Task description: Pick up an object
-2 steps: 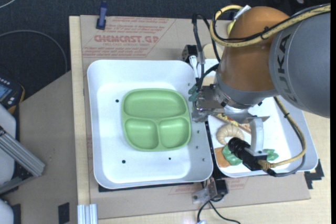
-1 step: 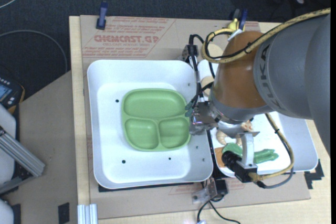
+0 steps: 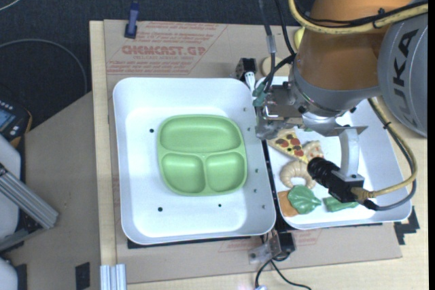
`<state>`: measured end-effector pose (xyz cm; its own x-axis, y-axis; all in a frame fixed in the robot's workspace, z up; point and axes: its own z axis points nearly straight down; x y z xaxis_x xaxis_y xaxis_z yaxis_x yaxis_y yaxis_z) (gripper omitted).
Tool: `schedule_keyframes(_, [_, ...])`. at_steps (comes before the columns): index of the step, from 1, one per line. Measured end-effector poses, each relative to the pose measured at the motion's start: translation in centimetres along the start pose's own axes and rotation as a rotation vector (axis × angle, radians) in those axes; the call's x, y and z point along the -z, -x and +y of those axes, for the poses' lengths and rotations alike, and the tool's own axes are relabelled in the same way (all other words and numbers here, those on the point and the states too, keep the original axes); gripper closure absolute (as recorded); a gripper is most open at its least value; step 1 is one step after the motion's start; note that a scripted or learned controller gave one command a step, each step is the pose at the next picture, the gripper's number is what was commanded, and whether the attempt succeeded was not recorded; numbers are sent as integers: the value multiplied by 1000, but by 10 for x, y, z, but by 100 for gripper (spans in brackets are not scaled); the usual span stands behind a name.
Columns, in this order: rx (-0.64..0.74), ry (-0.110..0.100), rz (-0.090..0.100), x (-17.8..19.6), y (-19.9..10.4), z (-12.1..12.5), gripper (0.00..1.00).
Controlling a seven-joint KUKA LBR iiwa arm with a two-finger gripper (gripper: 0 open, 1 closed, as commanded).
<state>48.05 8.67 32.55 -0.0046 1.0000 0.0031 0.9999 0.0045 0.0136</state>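
The desk (image 3: 102,146) is a pale wooden board with red printed lettering along its far edge, and two shallow white plastic bins lie directly on it side by side, covering most of its surface. The left bin (image 3: 136,214) reaches toward the desk's near-left corner, while the right bin (image 3: 391,166) lies against the right edge. A small blue clip (image 3: 132,20) sits at the far-left corner.
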Motion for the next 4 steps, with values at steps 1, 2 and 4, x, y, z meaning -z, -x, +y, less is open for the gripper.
schedule_keyframes(1, [-5, -4, -3, 90, 30, 1, 100])
schedule_keyframes(2, [3, -9, -1, 96, -69, 2, 100])
schedule_keyframes(4, [-7, -17, -4, 31, -21, -1, 100])
